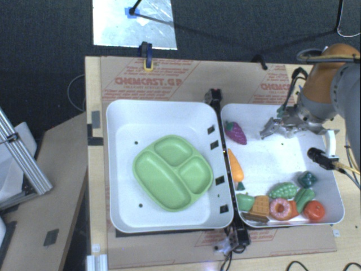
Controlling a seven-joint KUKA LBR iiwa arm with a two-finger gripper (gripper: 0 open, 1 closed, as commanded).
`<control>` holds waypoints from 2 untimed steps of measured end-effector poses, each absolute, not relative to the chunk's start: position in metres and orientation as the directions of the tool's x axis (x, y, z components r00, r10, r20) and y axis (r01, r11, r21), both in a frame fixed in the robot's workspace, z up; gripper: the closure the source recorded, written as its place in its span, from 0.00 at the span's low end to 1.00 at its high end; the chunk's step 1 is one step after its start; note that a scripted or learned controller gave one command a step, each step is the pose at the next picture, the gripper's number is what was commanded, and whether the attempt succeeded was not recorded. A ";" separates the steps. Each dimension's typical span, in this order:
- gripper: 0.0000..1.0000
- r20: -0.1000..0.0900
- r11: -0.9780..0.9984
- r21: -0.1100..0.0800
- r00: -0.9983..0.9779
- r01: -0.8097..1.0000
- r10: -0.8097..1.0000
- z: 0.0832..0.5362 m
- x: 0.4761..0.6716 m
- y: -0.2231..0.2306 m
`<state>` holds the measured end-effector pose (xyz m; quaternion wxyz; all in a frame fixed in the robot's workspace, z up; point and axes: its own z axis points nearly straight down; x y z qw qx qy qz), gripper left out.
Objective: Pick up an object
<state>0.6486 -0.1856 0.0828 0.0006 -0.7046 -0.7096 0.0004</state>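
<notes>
My gripper (274, 129) hangs over the back part of the right bin (282, 151), below the grey wrist and orange band. A purple toy berry (236, 132) lies to its left, about a hand's width away. An orange carrot (235, 165) rests along the bin's left wall. Piled at the bin's front are a green piece (244, 201), a brown waffle (260, 206), a pink donut (280, 208), a red tomato (315, 209), a leafy green toy (284, 190) and a dark teal piece (307, 179). I see nothing in the gripper.
The left bin (124, 129) holds a green divided plate (173, 172). A black clip (215, 96) sits where the two bins meet at the back. A black part (320, 158) juts over the right bin's right side. Bare white floor lies mid right bin.
</notes>
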 end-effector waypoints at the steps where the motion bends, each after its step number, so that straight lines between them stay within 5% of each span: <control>1: 1.00 -0.002 0.009 0.006 -0.009 1.000 1.000 0.097 0.651 -0.186; 2: 1.00 -0.002 0.006 0.009 -0.006 1.000 1.000 0.162 0.649 -0.185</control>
